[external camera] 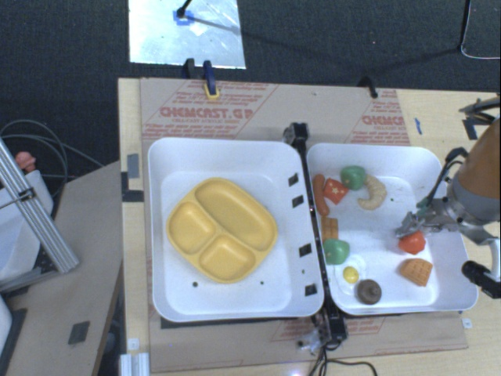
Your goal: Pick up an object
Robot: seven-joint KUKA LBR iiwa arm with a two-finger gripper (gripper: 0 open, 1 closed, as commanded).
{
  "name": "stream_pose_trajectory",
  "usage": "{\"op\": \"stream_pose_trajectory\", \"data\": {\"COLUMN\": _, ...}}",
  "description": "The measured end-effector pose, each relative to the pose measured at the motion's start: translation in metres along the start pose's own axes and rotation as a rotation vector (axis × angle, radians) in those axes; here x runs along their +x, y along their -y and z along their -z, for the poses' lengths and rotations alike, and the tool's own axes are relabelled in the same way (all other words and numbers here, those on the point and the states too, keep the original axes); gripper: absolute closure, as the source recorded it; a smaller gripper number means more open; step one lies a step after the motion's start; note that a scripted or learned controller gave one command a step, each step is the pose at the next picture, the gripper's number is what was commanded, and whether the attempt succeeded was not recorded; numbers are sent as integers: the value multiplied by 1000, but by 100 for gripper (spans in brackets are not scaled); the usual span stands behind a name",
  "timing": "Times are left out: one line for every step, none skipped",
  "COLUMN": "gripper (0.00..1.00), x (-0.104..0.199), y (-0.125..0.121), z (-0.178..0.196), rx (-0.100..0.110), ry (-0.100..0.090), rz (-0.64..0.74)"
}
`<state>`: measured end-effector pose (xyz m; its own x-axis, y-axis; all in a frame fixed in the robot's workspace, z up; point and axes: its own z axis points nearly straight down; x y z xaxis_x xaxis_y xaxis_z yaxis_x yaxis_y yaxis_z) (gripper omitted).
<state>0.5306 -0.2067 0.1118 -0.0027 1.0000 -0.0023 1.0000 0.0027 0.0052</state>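
— Hand (410, 227) was down in the right bin (438, 163), just above the red tomato (412, 244); whether it was wide or narrow, I couldn't tell.

— Anything lifted?

— No. The tomato lay on the bin floor beside the orange wedge (417, 271). The grasp and lift were left. The arm (479, 180) leaned in from the right, wrist angled down-left.

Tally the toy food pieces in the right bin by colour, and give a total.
In the right bin:
Green: 2
Red: 2
Orange: 3
Tan: 1
White and yellow: 1
Brown: 1
Total: 10
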Motion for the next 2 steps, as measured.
{"op": "stream_pose_trajectory", "data": {"gripper": 100, "x": 83, "y": -40, "z": -28, "rx": -1, "ry": -4, "rz": 9}}
{"op": "stream_pose_trajectory", "data": {"gripper": 0, "x": 77, "y": -37, "z": -27, "rx": 3, "ry": -2, "rz": 0}}
